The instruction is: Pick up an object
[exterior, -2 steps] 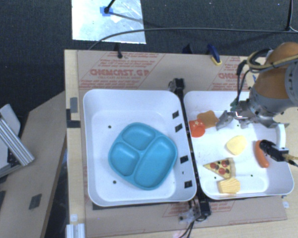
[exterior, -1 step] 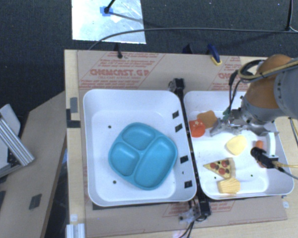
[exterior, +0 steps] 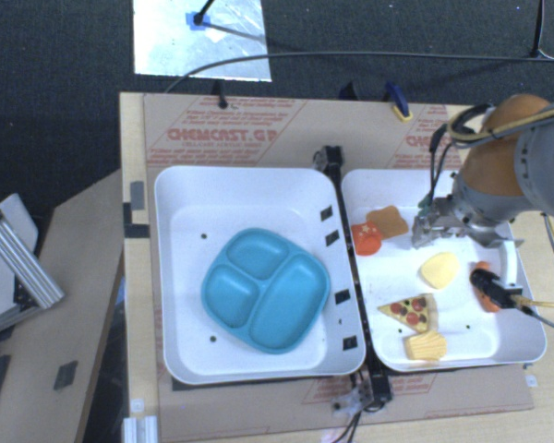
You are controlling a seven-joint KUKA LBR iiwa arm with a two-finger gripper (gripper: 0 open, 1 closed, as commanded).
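My gripper (exterior: 431, 226) hangs over the upper middle of the right bin (exterior: 517, 344), the arm coming in from the right. Just to its left lies a brown toast-like piece (exterior: 388, 220), with a red tomato (exterior: 367, 239) beside that near the bin's left wall. A pale yellow round piece (exterior: 439, 269) sits just below the gripper. Lower down are a pizza slice (exterior: 411, 311) and a yellow ridged chip (exterior: 426, 346). A small orange-red piece (exterior: 482, 278) lies at the right, partly hidden by the wrist hardware. Nothing shows held in the gripper.
The left bin (exterior: 180, 247) holds a blue divided plate (exterior: 265, 289). A black divider with clips (exterior: 342, 266) runs between the two bins. Cables cross the bench behind the bins, and a metal rail (exterior: 18, 261) stands at the far left.
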